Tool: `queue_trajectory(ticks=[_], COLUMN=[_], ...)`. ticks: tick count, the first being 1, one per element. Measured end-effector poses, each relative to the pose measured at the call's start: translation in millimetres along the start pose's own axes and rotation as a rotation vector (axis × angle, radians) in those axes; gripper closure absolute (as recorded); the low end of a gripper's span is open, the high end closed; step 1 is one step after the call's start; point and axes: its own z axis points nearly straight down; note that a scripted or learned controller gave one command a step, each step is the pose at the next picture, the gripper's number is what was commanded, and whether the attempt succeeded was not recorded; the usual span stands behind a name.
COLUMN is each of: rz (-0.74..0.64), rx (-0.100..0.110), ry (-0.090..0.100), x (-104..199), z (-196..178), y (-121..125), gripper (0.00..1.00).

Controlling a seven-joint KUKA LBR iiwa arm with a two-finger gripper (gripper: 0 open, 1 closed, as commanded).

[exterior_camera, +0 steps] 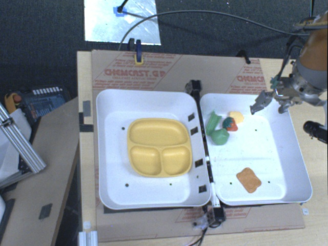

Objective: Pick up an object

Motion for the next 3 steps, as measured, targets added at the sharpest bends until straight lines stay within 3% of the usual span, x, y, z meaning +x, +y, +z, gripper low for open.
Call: queue_trajectory(ticks=[1, 3], rz=[-0.002, -0.001], rx=[-0.012, -0.009], ry=[-0.002, -0.001], x=[0, 1], z=[-7, 102], y=[2, 9], gripper=[0.0, 0.0])
